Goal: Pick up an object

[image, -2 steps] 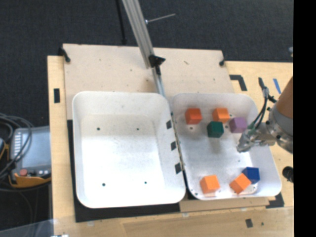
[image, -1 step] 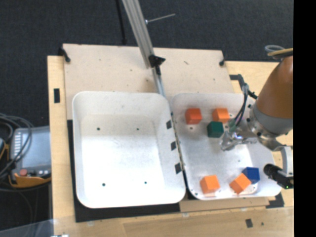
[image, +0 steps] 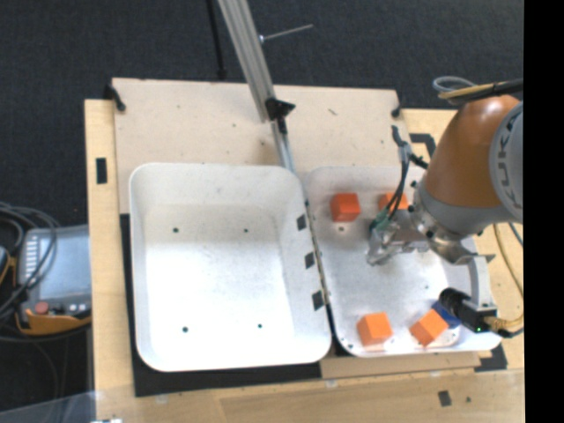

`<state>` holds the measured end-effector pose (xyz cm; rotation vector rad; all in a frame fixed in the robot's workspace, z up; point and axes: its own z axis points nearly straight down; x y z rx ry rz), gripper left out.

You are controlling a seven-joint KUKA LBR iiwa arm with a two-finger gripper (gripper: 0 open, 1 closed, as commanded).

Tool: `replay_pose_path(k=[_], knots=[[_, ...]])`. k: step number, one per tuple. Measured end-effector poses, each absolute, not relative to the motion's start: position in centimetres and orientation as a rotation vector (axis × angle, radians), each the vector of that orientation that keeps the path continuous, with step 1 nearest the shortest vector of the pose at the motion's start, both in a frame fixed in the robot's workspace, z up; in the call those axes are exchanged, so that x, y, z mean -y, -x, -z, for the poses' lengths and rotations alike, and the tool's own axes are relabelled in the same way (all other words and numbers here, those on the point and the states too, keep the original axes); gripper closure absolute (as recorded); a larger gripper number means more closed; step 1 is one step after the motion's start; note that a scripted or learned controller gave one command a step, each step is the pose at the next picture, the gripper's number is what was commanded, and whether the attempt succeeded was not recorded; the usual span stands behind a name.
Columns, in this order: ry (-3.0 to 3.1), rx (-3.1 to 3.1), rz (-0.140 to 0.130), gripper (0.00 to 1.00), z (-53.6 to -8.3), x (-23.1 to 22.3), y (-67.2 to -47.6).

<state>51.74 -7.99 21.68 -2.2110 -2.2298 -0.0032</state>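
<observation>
At the near edge, the wooden bench (image: 101, 236) holds two white bins side by side. The left bin (image: 220, 263) is the bigger one. The right bin (image: 352, 271) touches it along one side.

Things to pick up lie in the right bin. The near orange block (image: 374, 329) sits close to the bin's front wall. The corner orange block (image: 429, 328) sits just beside it, toward the right front corner. A bit of blue shows next to that block, but it is too small to tell what it is.

The gripper (image: 381, 247) is a little farther back, over the middle of the right bin. It is between the two near blocks and the two far ones, and well apart from the near ones. The view does not show if it is wide or narrow, or if it holds a thing. The grey and orange arm (image: 476, 166) comes in from the right, above it.

Farther back, the far orange block (image: 345, 207) lies near the bin's back wall. The half-hidden orange block (image: 394, 203) is near it on the right, partly behind the arm's cables.

Behind the bins lies a pale board (image: 203, 122). A metal rail (image: 247, 42) slants up from it toward the top. A grey control pad (image: 53, 267) with cables sits on the dark floor to the left of the bench.
</observation>
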Motion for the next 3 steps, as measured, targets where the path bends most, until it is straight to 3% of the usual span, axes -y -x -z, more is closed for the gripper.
replay_pose_path(k=[1, 3], knots=[[2.212, 2.231, 0.004, 1.00, -21.9, 3.0, -54.6], [2.212, 2.231, 0.006, 1.00, -23.1, -7.4, -58.2]])
